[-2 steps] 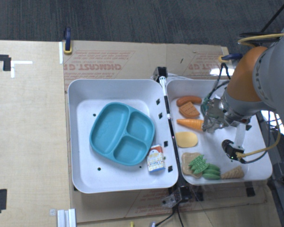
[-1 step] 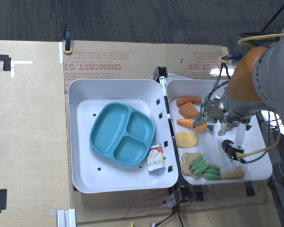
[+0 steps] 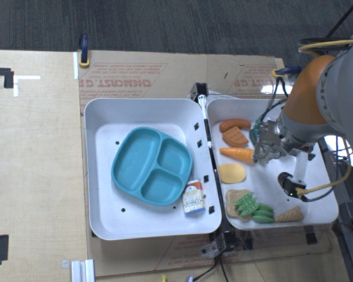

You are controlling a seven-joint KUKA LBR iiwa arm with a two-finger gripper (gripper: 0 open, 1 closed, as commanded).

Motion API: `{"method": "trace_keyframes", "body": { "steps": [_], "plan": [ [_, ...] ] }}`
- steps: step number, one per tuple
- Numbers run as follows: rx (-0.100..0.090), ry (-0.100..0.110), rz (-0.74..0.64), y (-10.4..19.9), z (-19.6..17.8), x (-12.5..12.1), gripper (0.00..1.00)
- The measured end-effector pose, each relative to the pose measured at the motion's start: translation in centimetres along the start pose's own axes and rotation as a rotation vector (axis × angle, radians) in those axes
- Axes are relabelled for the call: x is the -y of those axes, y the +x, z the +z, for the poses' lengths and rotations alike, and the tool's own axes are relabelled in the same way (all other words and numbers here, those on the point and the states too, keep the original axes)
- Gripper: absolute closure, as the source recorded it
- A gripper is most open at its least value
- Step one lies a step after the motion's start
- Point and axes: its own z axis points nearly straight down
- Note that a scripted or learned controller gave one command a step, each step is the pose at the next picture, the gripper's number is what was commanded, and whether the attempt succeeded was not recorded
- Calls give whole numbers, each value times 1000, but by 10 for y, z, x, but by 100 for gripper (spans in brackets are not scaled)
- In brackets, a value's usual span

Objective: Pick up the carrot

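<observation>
On the left of the surface [image 3: 35, 175], the left bin [image 3: 100, 216] holds a teal divided plate [image 3: 152, 166] with three compartments, and a small carton [image 3: 193, 198] lies just beside the plate's near right edge.

The right bin [image 3: 317, 213] carries a scatter of toy food. At its far left lie a brown sausage [image 3: 235, 124] and, just nearer, a ridged brown piece [image 3: 236, 137] like a cutlet. Next nearer is the carrot [image 3: 237, 154], orange, lying flat with its length across the bin, its left end toward the wall between the bins and its right end at the pincer. Nearer still sit a pale yellow oval piece [image 3: 231, 173], a slice of bread [image 3: 236, 200] with a green leafy piece [image 3: 245, 204] on it, a green pod [image 3: 262, 216] and a tan wedge [image 3: 289, 215].

The pincer [image 3: 263, 148] stands low at the carrot's right end, touching or just beside it; how wide it is open, and whether it has the carrot, I cannot tell.

The carrot looks like light, stiff moulded plastic, smooth and tapered, so it may slip or roll out of a pinch. The best hold seems across its thicker middle, away from the narrow tip.
</observation>
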Motion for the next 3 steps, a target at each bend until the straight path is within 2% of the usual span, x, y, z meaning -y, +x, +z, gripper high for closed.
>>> {"method": "trace_keyframes", "body": {
  "steps": [1,2,3],
  "plan": [
    [0,0,0,0,0,0,0],
    [-4,-14,127,13,32,-27,0],
    [-6,-6,312,9,34,0,0]
  ]
}}
